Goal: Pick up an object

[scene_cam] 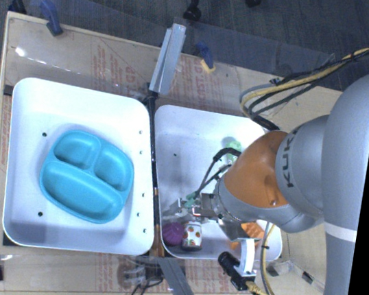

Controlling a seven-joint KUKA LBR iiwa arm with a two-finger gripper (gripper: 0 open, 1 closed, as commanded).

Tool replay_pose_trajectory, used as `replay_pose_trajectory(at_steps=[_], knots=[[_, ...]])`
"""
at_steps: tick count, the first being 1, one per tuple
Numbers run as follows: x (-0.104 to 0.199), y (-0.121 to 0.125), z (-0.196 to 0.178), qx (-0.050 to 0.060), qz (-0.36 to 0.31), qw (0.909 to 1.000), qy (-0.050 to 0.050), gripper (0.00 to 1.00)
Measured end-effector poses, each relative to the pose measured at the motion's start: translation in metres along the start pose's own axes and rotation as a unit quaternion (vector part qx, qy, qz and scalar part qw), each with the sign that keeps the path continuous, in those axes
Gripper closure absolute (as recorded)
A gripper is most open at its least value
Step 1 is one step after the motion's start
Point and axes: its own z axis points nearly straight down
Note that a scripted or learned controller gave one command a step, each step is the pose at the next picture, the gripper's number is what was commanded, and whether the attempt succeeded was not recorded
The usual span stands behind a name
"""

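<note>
- Where the right bin [166,175] meets its near wall, a purple ball [173,232] lies touching a small die-like cube [191,235].
- Just above them hangs the gripper [187,212]; whether it is parted or closed, I cannot tell.
- Left of that bin, a blue divided tray [88,175] sits in the left bin [31,105].
- Beyond, a grey bar [167,57] stands at the bins' far junction.

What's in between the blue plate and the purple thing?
In the camera view, the bare white floor of the left bin, then the two bins' touching rims, lie between the blue tray and the purple object.
</note>
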Motion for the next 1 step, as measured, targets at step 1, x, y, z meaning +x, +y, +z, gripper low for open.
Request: replay_pose_trajectory(at_steps=[1], knots=[[-0.0003, -0.0002, -0.0095, 0.001, -0.002, 1.0000, 0.000, 1.00]])
